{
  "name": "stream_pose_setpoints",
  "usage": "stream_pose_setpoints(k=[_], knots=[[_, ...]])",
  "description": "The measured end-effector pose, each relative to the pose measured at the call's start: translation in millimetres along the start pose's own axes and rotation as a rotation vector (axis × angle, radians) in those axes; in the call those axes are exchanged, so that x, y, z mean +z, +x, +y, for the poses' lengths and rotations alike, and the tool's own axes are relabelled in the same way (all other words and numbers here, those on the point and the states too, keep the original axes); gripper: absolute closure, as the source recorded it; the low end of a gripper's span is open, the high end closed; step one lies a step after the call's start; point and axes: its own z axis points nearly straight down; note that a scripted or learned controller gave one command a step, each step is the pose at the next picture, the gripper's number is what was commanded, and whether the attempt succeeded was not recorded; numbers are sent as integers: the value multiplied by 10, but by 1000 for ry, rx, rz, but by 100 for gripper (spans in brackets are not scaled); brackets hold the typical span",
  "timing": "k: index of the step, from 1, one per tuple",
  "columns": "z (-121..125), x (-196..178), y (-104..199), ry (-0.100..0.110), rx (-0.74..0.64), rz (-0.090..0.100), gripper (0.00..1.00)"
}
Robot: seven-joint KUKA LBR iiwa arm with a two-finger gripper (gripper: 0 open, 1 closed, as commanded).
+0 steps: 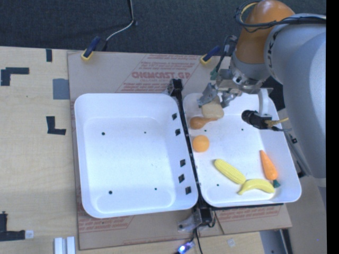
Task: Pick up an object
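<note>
White plastic forms the two shallow bins, set side by side on a brown cardboard sheet that lies on the counter. Red print on the cardboard reads "CHEMCAST GP" above the left bin, with smaller lines beneath it too small to read; more red lettering shows along the sheet's lower edge, also illegible. Blue-and-yellow clamps pin the sheet's far corners, and a thin cable runs from the left one up the dark backdrop.

The left bin has bare white walls with four small dark dots on its floor. The right bin carries the toys: a pale tan lump near the far left corner, a brownish oval piece touching its near side, an orange ball just below that, a yellow corn cob towards the near side, a yellow banana just beside the cob's lower end, and an orange carrot with a green tip near the right wall.

The grey arm with its orange band reaches in from the right. The tool hangs over the far left corner of the right bin, directly above the tan lump; its fingers stand apart on either side of the lump's top, and whether they grip it cannot be told. Black tape marks lie on the counter at left.
</note>
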Motion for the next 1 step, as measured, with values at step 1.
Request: stream_pose_setpoints(k=[1], knots=[[-202, -327, 196, -2, -4, 4, 100]])
